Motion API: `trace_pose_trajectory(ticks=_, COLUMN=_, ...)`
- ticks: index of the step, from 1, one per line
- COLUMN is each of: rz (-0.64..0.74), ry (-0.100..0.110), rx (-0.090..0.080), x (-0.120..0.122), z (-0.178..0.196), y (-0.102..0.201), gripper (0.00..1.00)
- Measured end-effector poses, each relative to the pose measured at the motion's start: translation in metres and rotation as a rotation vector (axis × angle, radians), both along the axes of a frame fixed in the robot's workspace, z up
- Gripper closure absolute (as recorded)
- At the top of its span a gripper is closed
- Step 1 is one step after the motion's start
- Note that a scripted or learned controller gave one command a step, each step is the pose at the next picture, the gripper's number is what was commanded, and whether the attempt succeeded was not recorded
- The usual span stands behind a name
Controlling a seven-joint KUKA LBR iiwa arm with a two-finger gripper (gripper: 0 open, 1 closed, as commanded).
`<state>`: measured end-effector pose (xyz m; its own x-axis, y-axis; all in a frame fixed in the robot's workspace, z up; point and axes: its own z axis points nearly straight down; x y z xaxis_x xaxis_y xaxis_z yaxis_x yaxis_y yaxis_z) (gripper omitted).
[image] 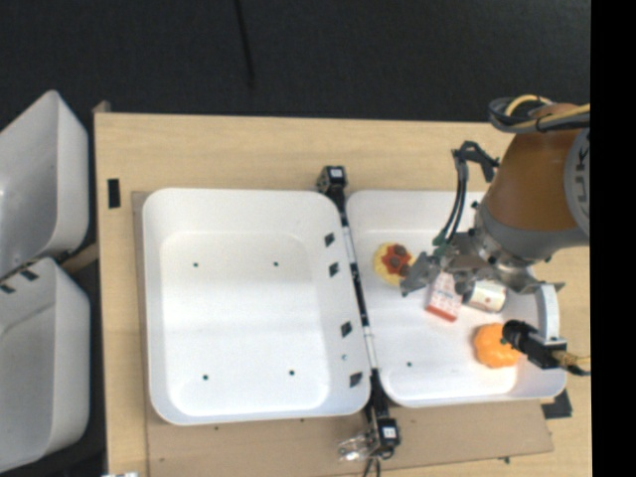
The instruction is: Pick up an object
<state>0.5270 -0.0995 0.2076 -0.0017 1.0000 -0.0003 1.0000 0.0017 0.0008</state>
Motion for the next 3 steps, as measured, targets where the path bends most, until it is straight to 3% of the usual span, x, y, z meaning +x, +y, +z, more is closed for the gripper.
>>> trace_pose_trajectory(ticks=1, rz=0.0, ry=-0.001, rx=0.0, x=0.001, z=0.01, y=-0.001, gripper=1.0)
trace_pose_trajectory(ticks=2, rz=0.008, ry=-0.005, rx=0.001, x=0.048, z=0.033, y=0.085, gripper=1.0)
trace_pose_trajectory(ticks=3, rz=0.011, ry=-0.016, rx=0.005, x=0.046, z=0.166, y=0.17, gripper=1.0)
